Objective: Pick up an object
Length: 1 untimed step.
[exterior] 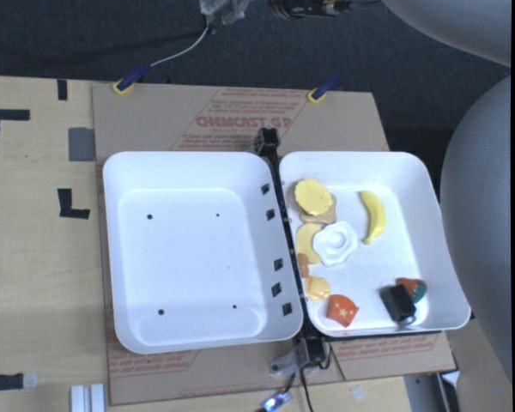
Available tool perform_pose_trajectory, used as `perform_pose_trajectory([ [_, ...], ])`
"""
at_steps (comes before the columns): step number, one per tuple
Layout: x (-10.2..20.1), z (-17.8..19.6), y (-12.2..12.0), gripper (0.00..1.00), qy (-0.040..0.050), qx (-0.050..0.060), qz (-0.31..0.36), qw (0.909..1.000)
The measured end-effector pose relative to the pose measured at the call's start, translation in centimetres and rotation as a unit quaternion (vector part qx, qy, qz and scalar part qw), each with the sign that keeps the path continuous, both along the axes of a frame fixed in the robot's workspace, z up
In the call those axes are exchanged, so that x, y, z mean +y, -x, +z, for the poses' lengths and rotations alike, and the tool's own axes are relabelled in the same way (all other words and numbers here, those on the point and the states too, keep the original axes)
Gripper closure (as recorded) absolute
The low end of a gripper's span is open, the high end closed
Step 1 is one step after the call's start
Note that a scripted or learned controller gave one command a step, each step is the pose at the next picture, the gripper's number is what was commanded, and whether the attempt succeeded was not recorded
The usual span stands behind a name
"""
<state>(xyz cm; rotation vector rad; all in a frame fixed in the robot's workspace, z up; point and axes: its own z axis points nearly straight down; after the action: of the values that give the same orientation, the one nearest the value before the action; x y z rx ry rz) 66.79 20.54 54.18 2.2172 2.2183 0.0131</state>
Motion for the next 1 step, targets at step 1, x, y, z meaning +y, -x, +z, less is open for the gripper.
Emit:
perform_pose_trajectory([
  [1,-7.3,-0.71,-0.05,1.0,0.0018,0.006,-0.003,1.0],
])
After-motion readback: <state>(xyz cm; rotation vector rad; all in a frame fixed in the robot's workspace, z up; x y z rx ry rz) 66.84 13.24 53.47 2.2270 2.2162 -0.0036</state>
